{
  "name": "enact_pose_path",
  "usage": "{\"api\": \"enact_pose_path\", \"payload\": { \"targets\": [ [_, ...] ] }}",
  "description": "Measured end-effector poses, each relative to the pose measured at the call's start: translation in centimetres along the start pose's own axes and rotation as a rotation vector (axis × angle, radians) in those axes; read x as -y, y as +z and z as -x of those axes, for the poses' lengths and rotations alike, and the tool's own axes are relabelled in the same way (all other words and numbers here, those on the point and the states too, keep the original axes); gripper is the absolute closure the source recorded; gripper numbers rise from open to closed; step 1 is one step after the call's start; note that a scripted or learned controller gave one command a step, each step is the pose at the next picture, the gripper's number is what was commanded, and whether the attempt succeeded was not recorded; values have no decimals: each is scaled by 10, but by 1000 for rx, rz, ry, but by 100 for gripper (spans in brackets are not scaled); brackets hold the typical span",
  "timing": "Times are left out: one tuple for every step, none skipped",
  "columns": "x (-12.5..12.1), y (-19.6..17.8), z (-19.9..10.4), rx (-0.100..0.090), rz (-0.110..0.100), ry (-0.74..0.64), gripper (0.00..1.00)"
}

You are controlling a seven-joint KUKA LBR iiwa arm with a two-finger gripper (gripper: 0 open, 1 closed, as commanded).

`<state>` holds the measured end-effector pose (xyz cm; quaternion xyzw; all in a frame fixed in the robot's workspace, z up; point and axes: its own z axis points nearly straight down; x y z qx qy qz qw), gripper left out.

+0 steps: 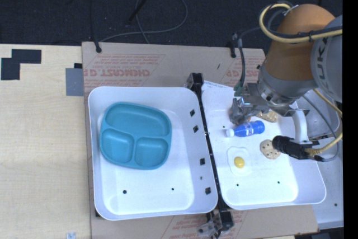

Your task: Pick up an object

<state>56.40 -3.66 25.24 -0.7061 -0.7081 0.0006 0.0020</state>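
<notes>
Open floor beside blue tray (135,135), left bin (145,198).

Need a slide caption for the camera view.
Gripper over right bin by blue bottle; blue tray in left bin.

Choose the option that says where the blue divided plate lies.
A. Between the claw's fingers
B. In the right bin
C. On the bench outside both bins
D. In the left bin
D: the plate lies flat in the left bin, while the bottle, fried egg and cookie lie in the right bin.
</notes>
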Motion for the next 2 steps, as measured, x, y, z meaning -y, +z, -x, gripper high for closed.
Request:
{"api": "enact_pose_path", "payload": {
  "targets": [
    [13,6,-61,-1,-2,-2,100],
    [32,9,-119,0,-2,-2,100]
  ]
}}
